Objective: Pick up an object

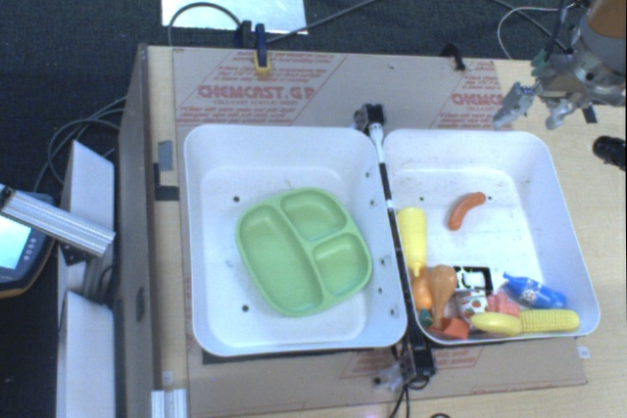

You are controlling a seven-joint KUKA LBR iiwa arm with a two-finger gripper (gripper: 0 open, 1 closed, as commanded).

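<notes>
Objects to pick lie in the right bin: an orange sausage sits alone toward the bin's middle, and a yellow bottle lies along the left wall beside the divider. At the bin's near end a heap gathers: an orange pear-shaped toy, a small black-and-white box, a blue toy, a yellow corn cob and a yellow banana, all touching or crowding one another.

The left bin holds a green divided plate, lying flat near its middle.

The gripper hangs above the bench beyond the far right corner of the right bin, well apart from every toy. Its fingers are spread apart, with nothing between them.
</notes>
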